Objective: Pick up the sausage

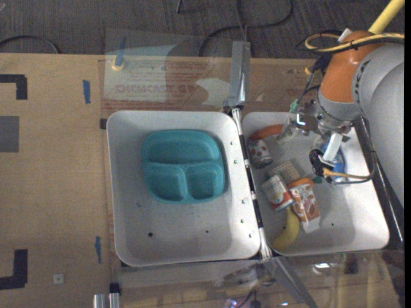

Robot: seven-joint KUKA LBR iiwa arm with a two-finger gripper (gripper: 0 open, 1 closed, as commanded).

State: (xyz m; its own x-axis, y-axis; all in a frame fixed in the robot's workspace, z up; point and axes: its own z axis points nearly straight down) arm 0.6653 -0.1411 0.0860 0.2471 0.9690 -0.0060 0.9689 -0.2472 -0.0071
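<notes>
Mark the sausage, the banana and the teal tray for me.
sausage (266,133), camera view, middle of its orange-red length.
banana (287,232), camera view, middle of its yellow curve.
teal tray (183,149), camera view, bare floor of its large compartment.

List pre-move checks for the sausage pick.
1. Sausage visible, top-left corner of right bin: ok.
2. Gripper near sausage, just to its right: ok.
3. Sausage in grasp: cannot tell.
4. Clearance from can, right beside sausage: not ok.
5. Room between sausage and bin wall: cannot tell.
</notes>
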